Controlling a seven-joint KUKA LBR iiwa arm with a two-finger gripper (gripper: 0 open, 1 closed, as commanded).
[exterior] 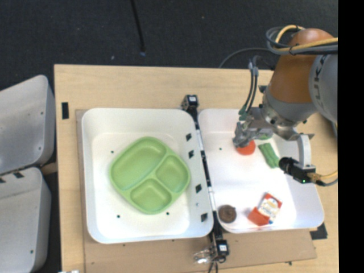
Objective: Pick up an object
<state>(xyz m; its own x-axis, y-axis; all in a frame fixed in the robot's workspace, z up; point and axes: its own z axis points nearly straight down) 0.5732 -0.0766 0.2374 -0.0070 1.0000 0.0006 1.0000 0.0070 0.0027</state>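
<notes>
Wooden bench (131,87), dark floor (85,21)

Wooden bench (131,87) carries two white bins side by side: left bin (94,169), right bin (310,201).

**Wooden bench on dark carpet, seen from above**

A light wooden bench (131,84) fills most of the view, its bare top running left of and behind the end effector. Beyond its far edge lies dark, speckled carpet floor (85,21), crossed by a thin black cable (135,16). Far left of the end effector, two pale grey panels (23,152) sit beside the bench. Lighting is even and soft.
</notes>
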